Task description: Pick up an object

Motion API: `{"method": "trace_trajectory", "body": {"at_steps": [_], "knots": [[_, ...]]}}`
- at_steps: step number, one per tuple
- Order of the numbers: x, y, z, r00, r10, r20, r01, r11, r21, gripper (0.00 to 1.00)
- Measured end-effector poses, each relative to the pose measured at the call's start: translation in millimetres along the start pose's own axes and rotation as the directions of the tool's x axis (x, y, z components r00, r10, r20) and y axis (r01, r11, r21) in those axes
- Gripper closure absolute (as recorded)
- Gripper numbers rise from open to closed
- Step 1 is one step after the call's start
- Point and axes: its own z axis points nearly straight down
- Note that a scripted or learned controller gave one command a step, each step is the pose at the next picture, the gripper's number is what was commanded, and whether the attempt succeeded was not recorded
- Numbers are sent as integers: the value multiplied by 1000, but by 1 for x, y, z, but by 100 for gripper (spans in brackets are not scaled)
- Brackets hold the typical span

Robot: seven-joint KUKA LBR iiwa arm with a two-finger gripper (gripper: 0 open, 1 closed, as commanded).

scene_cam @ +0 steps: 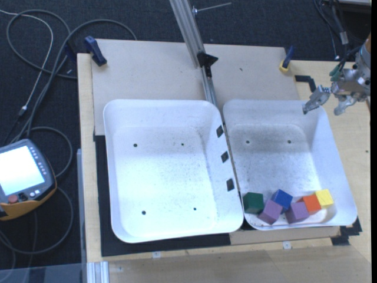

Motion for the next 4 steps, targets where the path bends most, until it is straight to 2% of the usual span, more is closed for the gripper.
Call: {"method": "trace_trajectory", "body": {"at_steps": [1,2,3,4], "knots": [[91,10,133,1000,-3,-5,3,1000,7,0],[140,-35,42,1000,-4,-3,4,1000,-7,0],[132,-44,-86,1000,0,2,0,1000,-15,0],[125,-48,73,1000,3,-2,-3,1000,8,0]]}}
